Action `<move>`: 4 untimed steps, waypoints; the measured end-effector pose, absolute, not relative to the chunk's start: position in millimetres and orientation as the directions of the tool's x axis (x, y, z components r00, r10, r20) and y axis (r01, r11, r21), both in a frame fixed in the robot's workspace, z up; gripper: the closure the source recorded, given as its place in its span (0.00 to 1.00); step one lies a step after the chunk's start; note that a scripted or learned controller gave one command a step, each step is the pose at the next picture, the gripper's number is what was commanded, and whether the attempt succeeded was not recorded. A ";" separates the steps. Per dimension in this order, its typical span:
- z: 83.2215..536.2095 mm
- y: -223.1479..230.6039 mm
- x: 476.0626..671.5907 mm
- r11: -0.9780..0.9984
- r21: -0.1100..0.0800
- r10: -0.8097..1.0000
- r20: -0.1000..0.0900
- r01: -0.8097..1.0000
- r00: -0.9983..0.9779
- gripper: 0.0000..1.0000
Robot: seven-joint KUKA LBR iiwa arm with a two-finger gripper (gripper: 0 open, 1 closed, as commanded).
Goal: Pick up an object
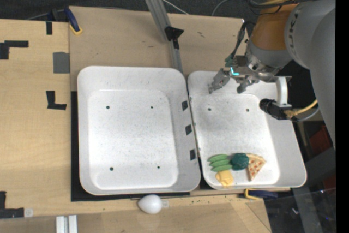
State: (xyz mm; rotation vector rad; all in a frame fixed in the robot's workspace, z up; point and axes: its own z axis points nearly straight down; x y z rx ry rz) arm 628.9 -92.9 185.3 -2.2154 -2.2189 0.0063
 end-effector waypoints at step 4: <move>98.2 -88.7 629.2 0.003 -0.003 1.000 0.000 1.000 -0.003 1.00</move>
